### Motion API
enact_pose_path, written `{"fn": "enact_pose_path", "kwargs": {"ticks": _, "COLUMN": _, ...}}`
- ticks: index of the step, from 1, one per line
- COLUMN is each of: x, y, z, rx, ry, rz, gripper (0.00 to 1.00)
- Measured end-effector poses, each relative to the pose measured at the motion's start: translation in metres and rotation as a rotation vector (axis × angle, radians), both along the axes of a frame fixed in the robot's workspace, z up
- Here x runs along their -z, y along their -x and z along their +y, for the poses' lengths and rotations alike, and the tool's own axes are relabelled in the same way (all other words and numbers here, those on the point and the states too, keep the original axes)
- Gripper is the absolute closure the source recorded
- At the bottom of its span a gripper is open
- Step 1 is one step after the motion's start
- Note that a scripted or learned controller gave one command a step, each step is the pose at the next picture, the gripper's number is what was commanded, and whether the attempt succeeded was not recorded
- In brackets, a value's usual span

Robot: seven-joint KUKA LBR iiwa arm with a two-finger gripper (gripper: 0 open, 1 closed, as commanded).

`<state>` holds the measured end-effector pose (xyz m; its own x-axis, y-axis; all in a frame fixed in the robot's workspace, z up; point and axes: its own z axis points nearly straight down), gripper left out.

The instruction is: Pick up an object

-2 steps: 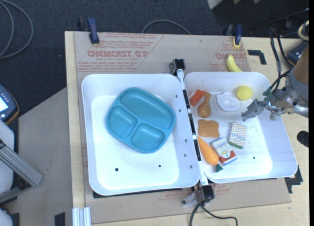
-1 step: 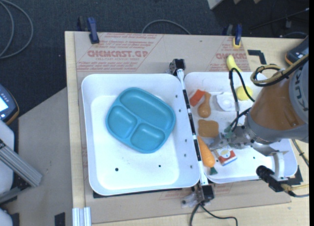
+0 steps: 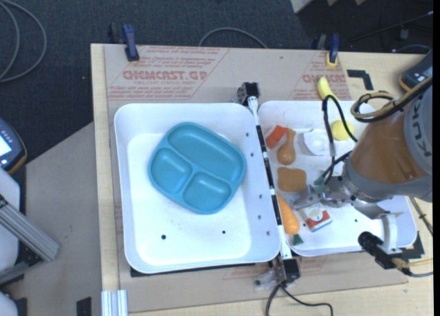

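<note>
We take the blue divided plate (image 3: 197,167) as our landmark; it lies tilted in the left bin (image 3: 137,239), three compartments facing up, on the white floor of that bin.

Right of the plate, across the black seam where the two bins meet, we record the right bin (image 3: 405,239) and its contents:

- An orange-red piece (image 3: 276,135), up and to the right of the plate, closest to the seam.
- A tan pear-shaped piece (image 3: 287,150), touching the orange-red piece on the side away from the plate.
- A brown rounded piece (image 3: 292,180), level with the plate's middle, just below the pear-shaped piece.
- A carrot (image 3: 289,218), right of the plate's lower edge, lying along the seam.
- A small red-and-white packet (image 3: 317,220), just beyond the carrot from the plate.
- A white round item (image 3: 315,143) and a yellow item (image 3: 342,130), farther right of the plate near the bin's far wall, the yellow one partly behind a black cable.

The gripper (image 3: 322,194) sits low in the right bin, between the brown piece and the packet, with the grey-and-orange arm (image 3: 385,156) above it. We cannot tell how its jaws stand, and we see no object between them. Every candidate object rests on the bin floor.
</note>
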<state>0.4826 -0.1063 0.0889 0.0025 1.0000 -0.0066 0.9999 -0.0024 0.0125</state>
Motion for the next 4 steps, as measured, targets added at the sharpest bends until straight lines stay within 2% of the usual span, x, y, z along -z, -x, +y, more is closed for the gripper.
{"fn": "enact_pose_path", "kwargs": {"ticks": 1, "x": 0.000, "y": 0.000, "z": 0.001, "rx": 0.001, "ry": 0.001, "rz": -0.001, "gripper": 0.00}}
{"fn": "enact_pose_path", "kwargs": {"ticks": 2, "x": 0.001, "y": 0.000, "z": -0.010, "rx": -0.005, "ry": -0.006, "rz": 0.001, "gripper": 0.00}}
{"fn": "enact_pose_path", "kwargs": {"ticks": 3, "x": -0.007, "y": 0.002, "z": -0.011, "rx": -0.003, "ry": -0.004, "rz": 0.005, "gripper": 1.00}}
{"fn": "enact_pose_path", "kwargs": {"ticks": 4, "x": -0.101, "y": 0.002, "z": 0.080, "rx": -0.013, "ry": -0.008, "rz": 0.004, "gripper": 1.00}}
